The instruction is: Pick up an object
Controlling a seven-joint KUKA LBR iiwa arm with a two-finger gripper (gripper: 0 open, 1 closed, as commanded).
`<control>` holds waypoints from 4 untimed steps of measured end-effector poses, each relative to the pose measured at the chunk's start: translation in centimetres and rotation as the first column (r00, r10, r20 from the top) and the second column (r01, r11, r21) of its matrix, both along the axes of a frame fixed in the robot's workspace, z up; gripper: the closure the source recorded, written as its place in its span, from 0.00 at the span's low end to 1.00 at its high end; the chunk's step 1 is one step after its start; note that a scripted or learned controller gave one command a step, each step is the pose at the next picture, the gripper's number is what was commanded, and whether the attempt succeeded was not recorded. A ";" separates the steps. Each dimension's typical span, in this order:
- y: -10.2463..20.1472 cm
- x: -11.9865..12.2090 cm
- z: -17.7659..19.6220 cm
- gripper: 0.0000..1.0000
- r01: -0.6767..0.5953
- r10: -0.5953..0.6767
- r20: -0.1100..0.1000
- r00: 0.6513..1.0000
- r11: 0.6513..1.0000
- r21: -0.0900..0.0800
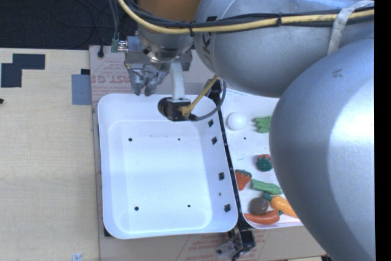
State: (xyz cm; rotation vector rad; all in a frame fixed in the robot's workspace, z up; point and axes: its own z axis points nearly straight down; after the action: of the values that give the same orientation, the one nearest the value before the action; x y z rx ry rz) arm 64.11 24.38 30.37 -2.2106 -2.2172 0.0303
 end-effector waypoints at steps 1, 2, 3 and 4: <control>-0.1 0.3 1.1 0.00 0.002 -0.002 0.018 1.000 1.000 0.005; -0.1 0.3 2.1 1.00 0.002 -0.002 0.015 1.000 1.000 0.004; -0.2 0.3 2.0 0.00 0.003 -0.003 0.014 1.000 1.000 0.004; -0.2 0.3 3.0 1.00 0.003 -0.003 0.012 1.000 1.000 0.003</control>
State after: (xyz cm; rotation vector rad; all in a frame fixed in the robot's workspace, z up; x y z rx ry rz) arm 64.43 24.13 33.39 -2.2186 -2.2187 0.0137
